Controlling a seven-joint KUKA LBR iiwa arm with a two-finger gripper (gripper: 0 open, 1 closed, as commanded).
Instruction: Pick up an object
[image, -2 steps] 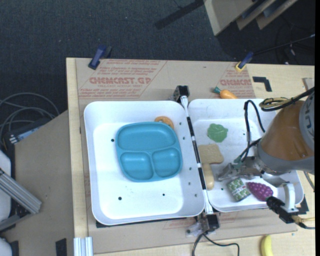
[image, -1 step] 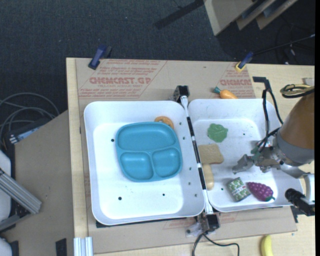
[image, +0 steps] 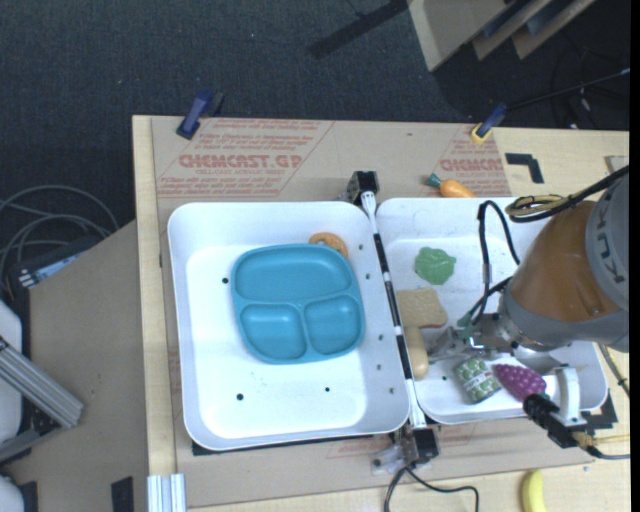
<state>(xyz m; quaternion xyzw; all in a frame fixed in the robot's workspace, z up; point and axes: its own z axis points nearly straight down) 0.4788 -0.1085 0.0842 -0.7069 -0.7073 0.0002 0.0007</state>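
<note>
From above, the gripper (image: 452, 343) is down low in the right bin (image: 470, 215) near a tan block (image: 421, 308), a green can (image: 474, 379) and a purple thing (image: 519, 379) (I cannot tell if it grips anything), while a blue tray (image: 297, 302) sits in the left bin (image: 200, 300).

Left bin (image: 200, 330): divided tray (image: 297, 302) at centre, ring-shaped piece (image: 328, 241) just behind it. Right bin (image: 455, 222): leafy piece (image: 435, 264) mid-rear, block (image: 420, 309) near left wall, can (image: 475, 379) and ridged piece (image: 520, 379) side by side at front edge.
</note>
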